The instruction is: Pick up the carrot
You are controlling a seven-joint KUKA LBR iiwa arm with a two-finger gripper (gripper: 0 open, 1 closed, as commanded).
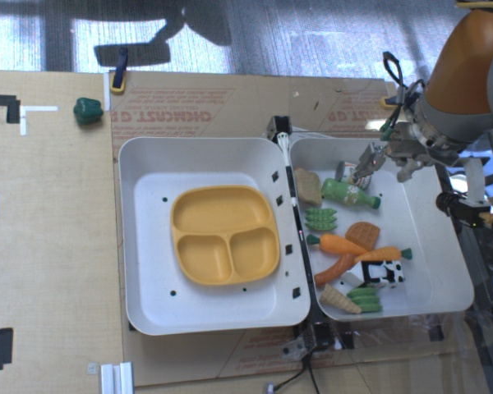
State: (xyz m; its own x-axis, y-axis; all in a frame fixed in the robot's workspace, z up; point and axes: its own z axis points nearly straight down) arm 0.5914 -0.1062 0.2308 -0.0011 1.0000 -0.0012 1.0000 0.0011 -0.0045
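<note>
My claw [366,169] hung just above the green bottle [350,192], carrying nothing; whether it was spread I cannot tell. The carrot [343,245] lay below the bottle in the right bin [444,277], untouched, so the pickup remained ahead.

A pale wooden bench [41,245] fills the left; brown cardboard [230,105] lies at centre; across the top, grey floor [296,23], perhaps sunlit.
</note>
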